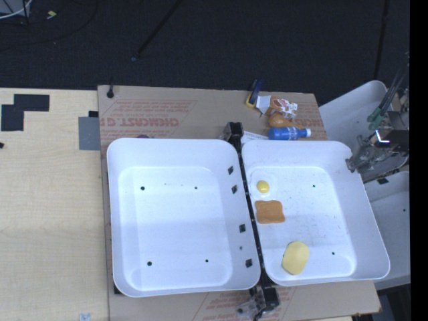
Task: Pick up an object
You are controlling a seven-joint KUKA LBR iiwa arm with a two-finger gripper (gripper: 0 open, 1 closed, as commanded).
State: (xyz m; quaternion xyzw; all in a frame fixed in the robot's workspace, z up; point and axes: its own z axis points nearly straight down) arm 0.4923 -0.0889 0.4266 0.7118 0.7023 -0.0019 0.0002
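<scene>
Objects for picking lie in the right bin (361, 212).
We see a yellow lump (295, 257), brown slab (269, 212) and small yellow piece (263, 187); the gripper (366, 158) sits at frame right, grip unclear.

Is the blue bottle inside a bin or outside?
Outside. The blue bottle lies on its side on the cardboard behind the right bin's back rim, beside a few other small items.

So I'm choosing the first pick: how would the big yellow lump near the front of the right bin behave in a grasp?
The yellow lump looks rounded and smooth, so it may roll or slip when nudged. It lies apart from the brown slab and near the right bin front wall, which could crowd a gripper. Stiffness and weight can't be judged.
</scene>
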